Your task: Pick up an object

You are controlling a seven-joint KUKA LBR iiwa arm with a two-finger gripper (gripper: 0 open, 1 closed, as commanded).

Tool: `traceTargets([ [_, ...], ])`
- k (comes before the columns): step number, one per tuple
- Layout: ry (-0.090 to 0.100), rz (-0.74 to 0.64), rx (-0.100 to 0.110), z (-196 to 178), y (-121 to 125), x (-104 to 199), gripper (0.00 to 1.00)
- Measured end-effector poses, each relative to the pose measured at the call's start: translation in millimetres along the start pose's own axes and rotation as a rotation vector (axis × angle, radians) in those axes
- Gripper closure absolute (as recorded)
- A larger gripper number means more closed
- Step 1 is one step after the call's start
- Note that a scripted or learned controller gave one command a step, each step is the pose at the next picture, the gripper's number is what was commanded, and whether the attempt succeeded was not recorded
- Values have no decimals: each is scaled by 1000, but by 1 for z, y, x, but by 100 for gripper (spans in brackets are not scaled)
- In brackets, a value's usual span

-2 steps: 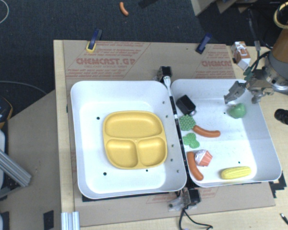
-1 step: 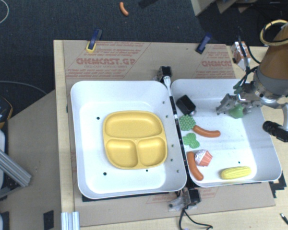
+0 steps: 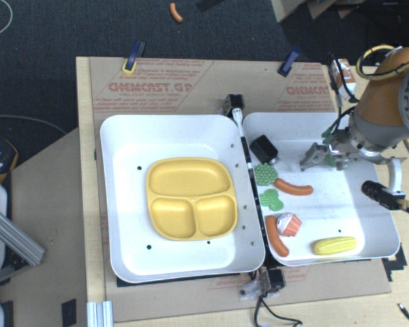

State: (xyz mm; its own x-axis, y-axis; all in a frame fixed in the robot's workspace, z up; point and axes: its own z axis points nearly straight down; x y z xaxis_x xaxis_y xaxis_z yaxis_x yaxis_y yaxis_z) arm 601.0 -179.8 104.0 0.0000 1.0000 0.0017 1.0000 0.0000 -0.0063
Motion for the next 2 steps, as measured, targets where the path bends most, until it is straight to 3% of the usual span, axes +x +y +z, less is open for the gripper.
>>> traceTargets([
  [1,0,-1,-2,21,0,1,0],
  [2,-2,0,-7,8,1,0,100],
])
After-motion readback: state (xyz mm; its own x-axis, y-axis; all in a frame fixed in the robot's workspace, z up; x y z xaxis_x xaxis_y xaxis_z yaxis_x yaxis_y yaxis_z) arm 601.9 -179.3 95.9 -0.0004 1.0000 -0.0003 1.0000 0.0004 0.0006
